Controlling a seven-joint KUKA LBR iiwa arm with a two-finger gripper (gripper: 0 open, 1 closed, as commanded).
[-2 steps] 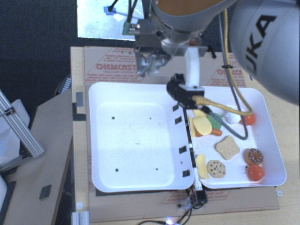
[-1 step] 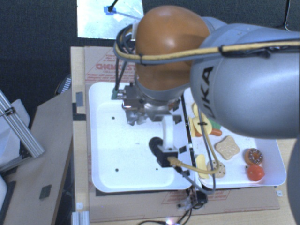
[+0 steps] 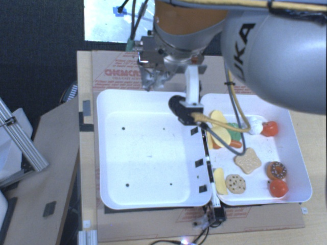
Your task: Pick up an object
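Observation:
My gripper point(image 3: 152, 78) hangs over the back rim of the left white bin point(image 3: 110, 152), high above it and blurred. The toy food lies in the right bin point(image 3: 296, 152). Pale yellow slices point(image 3: 219, 126) lie at its back left, on top of a green piece point(image 3: 236, 129) and an orange stick point(image 3: 234, 144). A white piece point(image 3: 254, 123) and a red tomato point(image 3: 270, 128) lie further right. Towards the front are a toast slice point(image 3: 248, 162), a chocolate donut point(image 3: 276, 170), a second tomato point(image 3: 278, 188), a cookie point(image 3: 235, 184) and a yellow wedge point(image 3: 219, 181).
The two bins meet along a ridge point(image 3: 206, 157) with black clips. They stand on a cardboard sheet point(image 3: 115, 70) on the bench. A metal rail point(image 3: 20, 142) slants at the far left, beyond the bench edge. The arm's large grey body covers the top right.

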